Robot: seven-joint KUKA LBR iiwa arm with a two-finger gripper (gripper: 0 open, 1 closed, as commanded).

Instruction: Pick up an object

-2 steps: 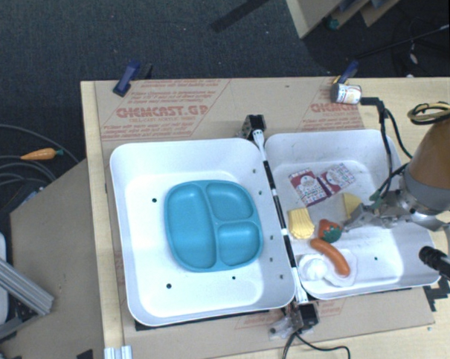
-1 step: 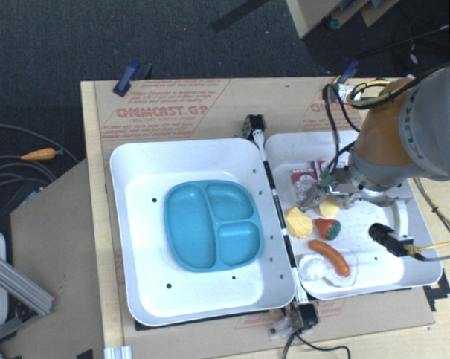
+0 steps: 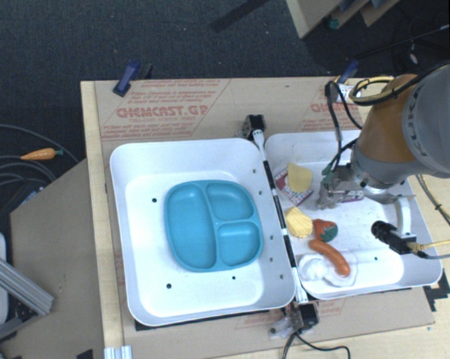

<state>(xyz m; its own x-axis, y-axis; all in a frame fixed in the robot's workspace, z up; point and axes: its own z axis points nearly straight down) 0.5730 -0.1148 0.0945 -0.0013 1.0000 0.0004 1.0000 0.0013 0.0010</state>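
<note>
Two white bins sit on my cardboard-covered bench. The gripper (image 3: pixel 336 195) is low in the right bin (image 3: pixel 385 276), near the cheese (image 3: pixel 300 178); I can't tell its grip. Nothing looks lifted yet, so the pick remains.

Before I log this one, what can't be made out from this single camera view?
- Two-finger gripper: open or shut is unclear; the grey arm's wrist covers it from above.
- Right white bin: its far-right part lies under the arm.
- Pale yellow wedge and the red-and-white scrap beside it: too small to identify.
- White lump at the orange sausage-shaped toy's end: blends into the bin floor.
</note>
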